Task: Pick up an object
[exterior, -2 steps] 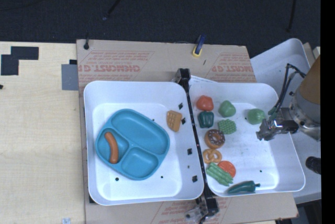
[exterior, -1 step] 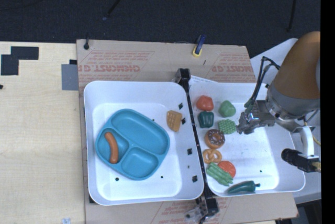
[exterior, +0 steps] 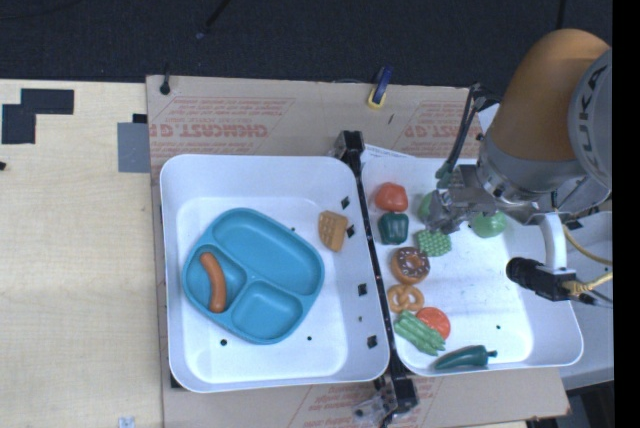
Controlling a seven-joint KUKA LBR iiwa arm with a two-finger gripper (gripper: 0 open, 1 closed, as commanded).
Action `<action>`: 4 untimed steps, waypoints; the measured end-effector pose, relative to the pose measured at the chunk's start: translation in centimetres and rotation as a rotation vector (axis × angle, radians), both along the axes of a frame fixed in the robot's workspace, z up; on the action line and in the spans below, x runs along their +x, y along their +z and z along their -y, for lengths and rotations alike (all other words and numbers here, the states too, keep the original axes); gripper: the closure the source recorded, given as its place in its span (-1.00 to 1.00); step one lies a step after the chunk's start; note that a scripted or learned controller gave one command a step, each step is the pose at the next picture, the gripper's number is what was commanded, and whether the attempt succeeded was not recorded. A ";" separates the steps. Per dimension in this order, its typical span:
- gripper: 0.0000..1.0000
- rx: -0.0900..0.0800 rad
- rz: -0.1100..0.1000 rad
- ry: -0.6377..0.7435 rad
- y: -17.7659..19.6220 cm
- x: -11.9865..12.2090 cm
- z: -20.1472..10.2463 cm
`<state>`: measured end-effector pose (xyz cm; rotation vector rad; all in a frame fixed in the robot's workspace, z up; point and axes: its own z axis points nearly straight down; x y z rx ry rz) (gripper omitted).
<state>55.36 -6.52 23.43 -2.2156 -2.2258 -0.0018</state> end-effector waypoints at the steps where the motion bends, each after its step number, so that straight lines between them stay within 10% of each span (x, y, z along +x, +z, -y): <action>1: 1.00 -0.001 -0.004 -0.004 -1.8 1.2 -0.4; 4: 1.00 -0.001 -0.001 -0.003 0.0 1.5 -0.7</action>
